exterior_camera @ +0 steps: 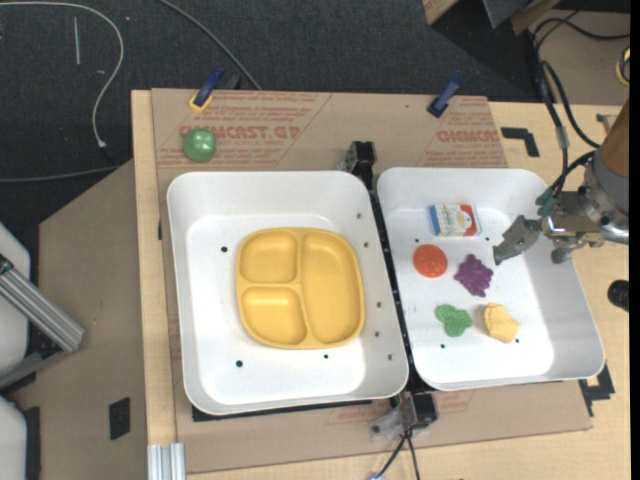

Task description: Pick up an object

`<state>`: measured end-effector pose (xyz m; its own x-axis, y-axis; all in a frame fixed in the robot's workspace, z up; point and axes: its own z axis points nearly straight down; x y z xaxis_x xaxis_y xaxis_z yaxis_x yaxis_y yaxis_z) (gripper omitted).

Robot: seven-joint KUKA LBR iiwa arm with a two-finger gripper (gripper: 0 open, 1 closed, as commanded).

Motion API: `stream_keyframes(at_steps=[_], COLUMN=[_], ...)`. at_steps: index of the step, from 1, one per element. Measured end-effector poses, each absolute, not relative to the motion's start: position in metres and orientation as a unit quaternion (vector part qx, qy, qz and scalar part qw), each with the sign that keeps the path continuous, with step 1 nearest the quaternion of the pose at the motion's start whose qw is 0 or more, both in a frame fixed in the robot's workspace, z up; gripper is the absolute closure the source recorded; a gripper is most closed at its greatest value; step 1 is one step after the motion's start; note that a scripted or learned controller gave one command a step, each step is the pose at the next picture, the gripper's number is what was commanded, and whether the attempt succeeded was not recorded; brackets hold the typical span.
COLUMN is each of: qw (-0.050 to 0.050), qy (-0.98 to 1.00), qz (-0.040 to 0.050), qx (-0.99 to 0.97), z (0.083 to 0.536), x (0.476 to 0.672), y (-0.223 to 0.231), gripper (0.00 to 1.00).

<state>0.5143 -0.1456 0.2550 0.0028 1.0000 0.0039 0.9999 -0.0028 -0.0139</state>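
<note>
A single fixed camera looks down at a slant from well above the counter point(300, 108), far enough off to take in both white bins point(200, 208) whole. Dark carpet point(80, 88) lies along the far edge, and the arm point(615, 183) enters from the right side.

Dark carpet point(250, 28) — cardboard-topped bench point(300, 118).

yellow tray point(300, 288), white bins point(200, 218), orange disc point(431, 261), purple grapes point(474, 274), green ball point(200, 145).

A divided plate point(300, 288) lies in the left bin point(190, 218). The right bin point(570, 308) holds 5 small items, with a ball point(200, 145) on the tabletop point(300, 118) behind the left bin.
</note>
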Motion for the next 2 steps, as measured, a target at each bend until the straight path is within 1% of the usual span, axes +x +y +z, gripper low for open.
stream_keyframes(at_steps=[1,2], qw=[0.001,0.003], qy=[-0.707,-0.707], qz=[0.0001,0.0011], qx=[-0.707,-0.708], z=[0.261,0.217], x=[0.517,0.514], y=[-0.145,-0.151], gripper=[0.00,0.00])
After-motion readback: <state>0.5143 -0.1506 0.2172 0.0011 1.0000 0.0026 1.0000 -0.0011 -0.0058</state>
